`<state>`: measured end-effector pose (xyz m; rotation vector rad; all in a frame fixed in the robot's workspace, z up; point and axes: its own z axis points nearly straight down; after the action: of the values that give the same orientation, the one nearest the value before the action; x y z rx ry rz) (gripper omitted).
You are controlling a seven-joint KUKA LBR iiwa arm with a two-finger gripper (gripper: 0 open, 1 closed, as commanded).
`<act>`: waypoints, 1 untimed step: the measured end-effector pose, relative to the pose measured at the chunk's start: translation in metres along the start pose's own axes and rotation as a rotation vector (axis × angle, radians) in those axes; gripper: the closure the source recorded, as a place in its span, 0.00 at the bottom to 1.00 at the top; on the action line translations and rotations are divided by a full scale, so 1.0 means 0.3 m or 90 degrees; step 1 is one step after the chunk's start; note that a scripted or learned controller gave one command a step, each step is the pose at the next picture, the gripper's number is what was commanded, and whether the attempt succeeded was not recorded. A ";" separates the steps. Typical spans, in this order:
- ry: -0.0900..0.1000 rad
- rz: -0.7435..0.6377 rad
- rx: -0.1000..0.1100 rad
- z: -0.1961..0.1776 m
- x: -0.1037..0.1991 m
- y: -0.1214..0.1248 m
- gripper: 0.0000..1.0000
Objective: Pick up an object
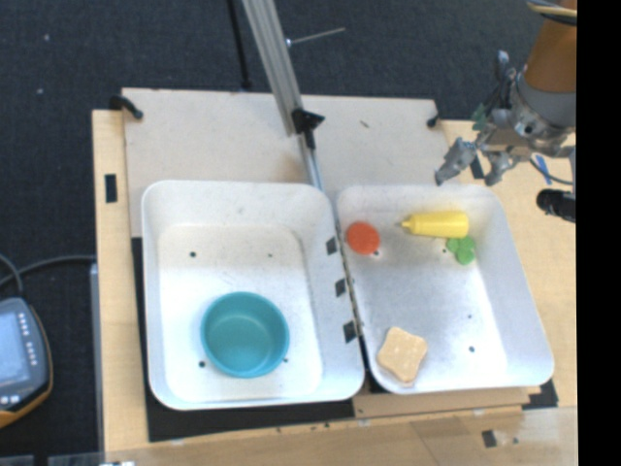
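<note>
While the left bin [175, 260] holds 1 teal bowl [245, 334], the right bin [514, 299] carries 4 things: an orange ball [363, 238] near its left wall, a tan sponge [402, 353] at the front, a yellow bottle [439, 224] lying flat, a green piece [463, 250] beside it. Above the rear rim hangs the gripper [475, 166], fingers spread, holding nothing.

A robotics lab or test cell. A pale wooden worktop [112, 260] stands on dark carpet [97, 27], bearing two shallow white bins [165, 212] side by side. A metal mounting rail [272, 51] rises at a slant from the upper middle. A grey and orange robot arm [548, 56] reaches in at upper right. A handheld control pendant [19, 357] with cable lies at lower left.
</note>
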<state>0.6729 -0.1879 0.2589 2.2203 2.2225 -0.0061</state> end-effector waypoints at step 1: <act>0.001 0.000 0.001 0.211 -0.005 -0.007 0.00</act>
<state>0.6706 -0.1894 0.1956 2.2225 2.2235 -0.0070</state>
